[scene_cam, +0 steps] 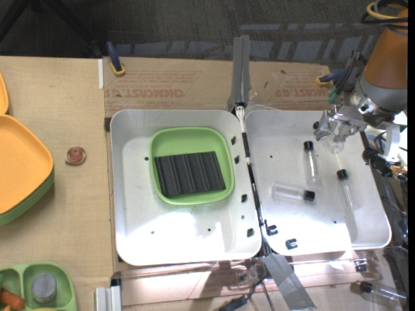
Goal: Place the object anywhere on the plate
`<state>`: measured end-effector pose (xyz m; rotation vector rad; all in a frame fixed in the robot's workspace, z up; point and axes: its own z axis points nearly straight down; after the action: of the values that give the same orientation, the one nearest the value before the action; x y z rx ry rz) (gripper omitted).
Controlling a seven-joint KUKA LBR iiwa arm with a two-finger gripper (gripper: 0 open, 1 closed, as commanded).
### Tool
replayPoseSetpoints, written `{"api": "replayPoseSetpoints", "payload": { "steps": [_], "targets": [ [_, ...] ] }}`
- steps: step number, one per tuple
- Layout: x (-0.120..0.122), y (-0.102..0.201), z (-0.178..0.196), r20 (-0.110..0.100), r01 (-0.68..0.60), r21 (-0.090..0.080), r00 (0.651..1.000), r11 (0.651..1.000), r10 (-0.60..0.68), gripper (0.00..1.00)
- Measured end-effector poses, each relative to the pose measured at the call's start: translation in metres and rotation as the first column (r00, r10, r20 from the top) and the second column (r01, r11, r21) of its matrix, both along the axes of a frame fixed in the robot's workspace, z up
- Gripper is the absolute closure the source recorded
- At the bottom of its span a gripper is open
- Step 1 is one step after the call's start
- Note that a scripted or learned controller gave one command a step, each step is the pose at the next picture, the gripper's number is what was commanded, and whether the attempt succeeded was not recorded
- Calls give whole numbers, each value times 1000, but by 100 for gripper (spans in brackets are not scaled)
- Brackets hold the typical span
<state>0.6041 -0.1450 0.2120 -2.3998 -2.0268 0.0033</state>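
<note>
Since the clear plastic vials w/ black caps are see-through on white, a bad pick is the main risk: fingers could close beside one and come up w/ nothing, or nudge it so it rolls off. The two-finger metal gripper (334, 129) hangs over the right white bin (369, 235) toward its 12–1 o'clock side; can't tell whether it's open or shut, and nothing is visibly held. Second risk: carrying across the divider to the plate, a slick tube may slip.

Right bin holds three vials: one upright-lying tube (310, 159) just below the gripper at approx 12 o'clock, one wider vial lying flat (293, 192) near centre, one thin tube (345, 186) at 3 o'clock. Also a small black clip (291, 243) at 6 o'clock.

Left white bin (133, 238) holds the green square plastic plate (162, 144), sitting toward 12 o'clock, w/ a dark ribbed mat (192, 173) on it. No vial on the plate yet.
</note>
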Motion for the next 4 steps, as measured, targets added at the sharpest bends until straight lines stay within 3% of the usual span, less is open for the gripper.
{"api": "replayPoseSetpoints", "payload": {
  "steps": [1,2,3,4],
  "targets": [
    [-39,-5,-41,-1,-194,2,981,981,194,100],
    [-79,18,-18,0,-304,2,953,953,304,100],
    [-110,37,-36,-1,-429,3,903,903,429,100],
    [-79,78,21,2,-595,0,803,803,595,100]
  ]
}}
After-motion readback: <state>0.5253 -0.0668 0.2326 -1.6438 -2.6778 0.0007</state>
